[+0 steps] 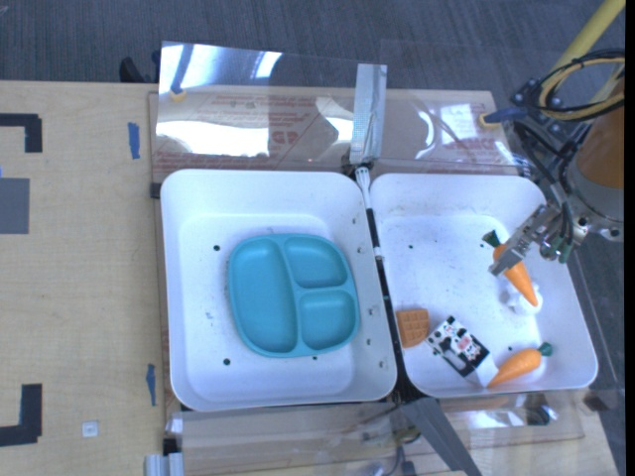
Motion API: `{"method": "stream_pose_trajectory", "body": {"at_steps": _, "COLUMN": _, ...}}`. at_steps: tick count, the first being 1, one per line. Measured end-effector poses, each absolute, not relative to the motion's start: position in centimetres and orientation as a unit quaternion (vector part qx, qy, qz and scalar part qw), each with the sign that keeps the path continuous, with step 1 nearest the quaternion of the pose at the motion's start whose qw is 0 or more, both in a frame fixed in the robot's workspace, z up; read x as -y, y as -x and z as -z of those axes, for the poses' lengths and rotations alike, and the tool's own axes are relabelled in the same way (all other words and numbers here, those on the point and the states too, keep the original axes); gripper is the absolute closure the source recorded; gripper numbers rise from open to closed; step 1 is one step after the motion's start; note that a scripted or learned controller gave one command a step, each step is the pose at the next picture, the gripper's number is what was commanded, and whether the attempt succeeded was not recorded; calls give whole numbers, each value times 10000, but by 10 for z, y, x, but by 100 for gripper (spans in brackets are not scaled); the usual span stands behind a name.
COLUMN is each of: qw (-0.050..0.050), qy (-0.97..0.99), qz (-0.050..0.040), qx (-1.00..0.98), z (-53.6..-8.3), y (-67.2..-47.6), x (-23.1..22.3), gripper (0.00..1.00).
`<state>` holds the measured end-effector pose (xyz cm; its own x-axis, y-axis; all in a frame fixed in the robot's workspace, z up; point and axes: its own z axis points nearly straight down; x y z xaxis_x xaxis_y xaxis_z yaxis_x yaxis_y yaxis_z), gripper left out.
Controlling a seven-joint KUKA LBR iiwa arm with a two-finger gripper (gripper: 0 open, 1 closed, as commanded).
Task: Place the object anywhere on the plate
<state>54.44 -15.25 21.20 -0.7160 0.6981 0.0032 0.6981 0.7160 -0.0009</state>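
Two shallow white bins sit side by side on the desk [79, 266], and a dark divider [372, 236] runs between them where their rims meet. In the left bin [189, 216] lies a blue plate [293, 294] with three compartments, set flat near the middle and nothing resting on it. The right bin [437, 216] holds the loose things. The claw [518, 253] reaches in from the right, low over the bin's right side, and an orange toy carrot [520, 281] hangs slanted from it, its upper end with a green top pinched between the fingers, so the claw is clamped on that carrot. The carrot's pointed end is close to the bin floor; whether it touches cannot be told. Toward the bin's near edge lie three other pieces: a small tan waffle-like square [413, 326] just beside the divider, a black and white box [457, 346] tilted at an angle next to it, and a second carrot [517, 365] lying on its side, touching or nearly touching the box. These all lie apart from the held carrot. Between that carrot and the plate stand the inner walls of both bins and the divider.
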Motion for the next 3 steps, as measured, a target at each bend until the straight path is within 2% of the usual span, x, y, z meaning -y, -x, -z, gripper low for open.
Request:
{"method": "stream_pose_trajectory", "body": {"at_steps": 1, "qw": 43, "qy": 2807, "qz": 0, "qx": 9598, "z": -181, "y": -533, "x": 65, "gripper": 100}}
{"method": "stream_pose_trajectory", "body": {"at_steps": 2, "qw": 5, "qy": 2190, "qz": 7, "qx": 9757, "z": -182, "y": -584, "x": 9, "gripper": 100}}
{"method": "stream_pose_trajectory", "body": {"at_steps": 3, "qw": 29, "qy": 1287, "qz": 0, "qx": 9917, "z": -182, "y": -571, "x": -57, "gripper": 100}}
